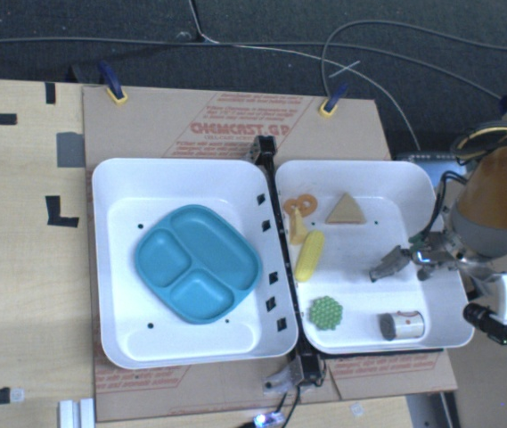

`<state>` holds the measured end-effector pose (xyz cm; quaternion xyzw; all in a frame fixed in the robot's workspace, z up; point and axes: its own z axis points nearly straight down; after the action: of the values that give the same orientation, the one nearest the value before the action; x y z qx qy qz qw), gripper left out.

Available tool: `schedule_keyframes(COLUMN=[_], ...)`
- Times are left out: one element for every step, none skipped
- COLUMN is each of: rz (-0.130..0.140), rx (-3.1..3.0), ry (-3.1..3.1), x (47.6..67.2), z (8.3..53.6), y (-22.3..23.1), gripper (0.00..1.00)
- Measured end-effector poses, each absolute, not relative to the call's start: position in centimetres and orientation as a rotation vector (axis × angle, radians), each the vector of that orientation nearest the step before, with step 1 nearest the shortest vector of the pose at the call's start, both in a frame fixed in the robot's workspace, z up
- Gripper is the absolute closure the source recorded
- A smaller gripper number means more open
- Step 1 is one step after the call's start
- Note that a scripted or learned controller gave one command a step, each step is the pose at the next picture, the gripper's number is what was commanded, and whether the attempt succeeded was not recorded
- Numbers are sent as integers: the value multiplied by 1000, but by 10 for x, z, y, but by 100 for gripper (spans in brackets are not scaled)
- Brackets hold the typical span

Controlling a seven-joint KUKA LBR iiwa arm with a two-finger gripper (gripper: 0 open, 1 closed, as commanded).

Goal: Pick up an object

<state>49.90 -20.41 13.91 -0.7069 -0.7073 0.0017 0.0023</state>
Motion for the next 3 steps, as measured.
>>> schedule_keyframes(rz=[2,1,-3], rx=[-2220,-2222,-2222], ry=[-2223,-2225,-2227], x=[499,500,500], z=[86,100,162], y=[-203,-204,-199], gripper=[0,100,100])
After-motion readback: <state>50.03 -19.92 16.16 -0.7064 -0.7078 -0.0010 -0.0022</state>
